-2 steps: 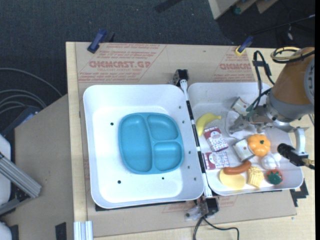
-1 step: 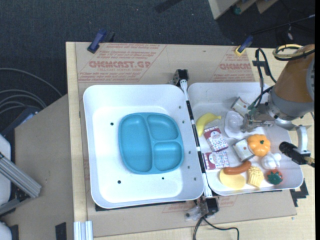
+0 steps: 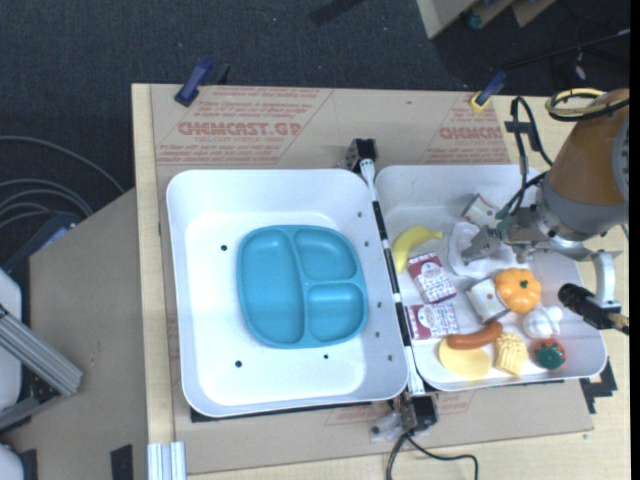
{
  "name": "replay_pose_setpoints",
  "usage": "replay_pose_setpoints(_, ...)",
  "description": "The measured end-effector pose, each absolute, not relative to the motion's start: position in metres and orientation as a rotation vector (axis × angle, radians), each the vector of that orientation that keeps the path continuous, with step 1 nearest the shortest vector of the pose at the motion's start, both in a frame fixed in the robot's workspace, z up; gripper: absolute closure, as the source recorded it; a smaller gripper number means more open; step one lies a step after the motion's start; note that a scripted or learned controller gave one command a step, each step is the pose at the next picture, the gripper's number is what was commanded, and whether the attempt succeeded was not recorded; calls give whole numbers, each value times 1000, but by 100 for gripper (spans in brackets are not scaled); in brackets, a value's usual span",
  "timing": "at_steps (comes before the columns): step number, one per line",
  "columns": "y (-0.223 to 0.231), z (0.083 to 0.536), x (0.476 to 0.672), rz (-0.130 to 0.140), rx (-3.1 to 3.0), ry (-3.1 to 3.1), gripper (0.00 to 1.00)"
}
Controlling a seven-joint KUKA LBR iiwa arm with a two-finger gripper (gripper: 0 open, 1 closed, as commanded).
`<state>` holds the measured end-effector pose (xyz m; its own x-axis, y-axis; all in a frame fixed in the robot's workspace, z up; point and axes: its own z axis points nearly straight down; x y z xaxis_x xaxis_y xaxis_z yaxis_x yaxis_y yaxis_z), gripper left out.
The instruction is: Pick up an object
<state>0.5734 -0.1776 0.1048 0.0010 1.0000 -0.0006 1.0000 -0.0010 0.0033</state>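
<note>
Reaching down beside the orange pumpkin, the pincer looks open and holds nothing; next it must close on a toy.

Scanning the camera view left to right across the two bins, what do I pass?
Blue divided plate → banana → two red-and-white packets → sausage → corn cob → orange pumpkin → tomato.

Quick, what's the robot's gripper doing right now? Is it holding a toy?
Gripper: down in the right bin among the toys, just above the orange pumpkin; open, shut or holding something cannot be told from here.
</note>
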Motion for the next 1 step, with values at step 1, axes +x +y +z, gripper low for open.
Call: replay_pose_setpoints(1, -183, 85, 656, 0, 2220, 2223, 0)
